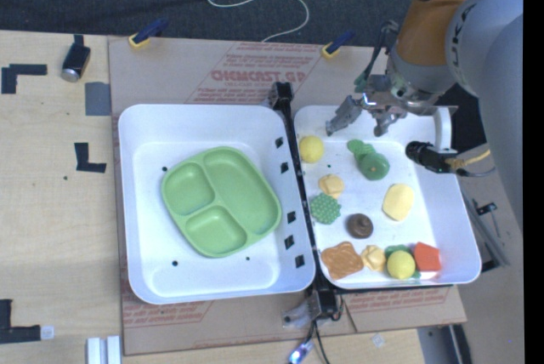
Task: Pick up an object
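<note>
My gripper (359,121) hangs over the far end of the right bin (455,209), open, with nothing between its fingers. Just below it lie a green toy vegetable (369,161) and a yellow lemon (311,150). Further toward the front are a small yellow piece (331,184), a green leafy piece (324,207), a brown donut (360,225) and a pale yellow lump (398,201). At the near end sit a slice of toast (342,259), a yellow ball (400,264) and a red block (427,258).
The left bin (144,141) holds a green divided plate (221,201). A black divider (291,175) runs between the bins. The arm's grey body and orange band (442,22) rise at the right. Blue clips (149,32) pin the cardboard at the back.
</note>
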### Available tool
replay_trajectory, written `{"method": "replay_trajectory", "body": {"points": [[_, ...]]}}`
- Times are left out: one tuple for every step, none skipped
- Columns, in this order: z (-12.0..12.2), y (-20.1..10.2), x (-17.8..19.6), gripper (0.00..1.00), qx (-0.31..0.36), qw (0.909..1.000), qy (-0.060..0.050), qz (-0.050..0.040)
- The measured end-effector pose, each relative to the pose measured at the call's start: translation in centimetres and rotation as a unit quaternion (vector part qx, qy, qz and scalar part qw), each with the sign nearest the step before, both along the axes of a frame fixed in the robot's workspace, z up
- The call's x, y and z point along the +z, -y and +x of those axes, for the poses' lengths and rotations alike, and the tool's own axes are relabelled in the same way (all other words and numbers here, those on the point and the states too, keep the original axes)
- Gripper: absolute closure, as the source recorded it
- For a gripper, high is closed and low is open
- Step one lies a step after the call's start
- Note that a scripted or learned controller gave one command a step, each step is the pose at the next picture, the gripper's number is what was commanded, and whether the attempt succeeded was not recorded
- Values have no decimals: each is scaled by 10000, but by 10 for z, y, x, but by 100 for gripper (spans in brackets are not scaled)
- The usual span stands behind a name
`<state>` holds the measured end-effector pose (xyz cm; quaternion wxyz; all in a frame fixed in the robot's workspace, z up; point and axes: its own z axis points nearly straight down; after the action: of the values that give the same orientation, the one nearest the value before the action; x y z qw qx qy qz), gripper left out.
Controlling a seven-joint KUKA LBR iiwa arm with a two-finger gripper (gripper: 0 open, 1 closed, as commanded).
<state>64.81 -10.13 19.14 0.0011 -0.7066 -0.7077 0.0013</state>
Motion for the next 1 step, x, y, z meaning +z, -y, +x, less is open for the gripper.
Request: {"method": "replay_trajectory", "body": {"points": [[-111, -77, -8, 0, 21, 10000, -55, 23]]}}
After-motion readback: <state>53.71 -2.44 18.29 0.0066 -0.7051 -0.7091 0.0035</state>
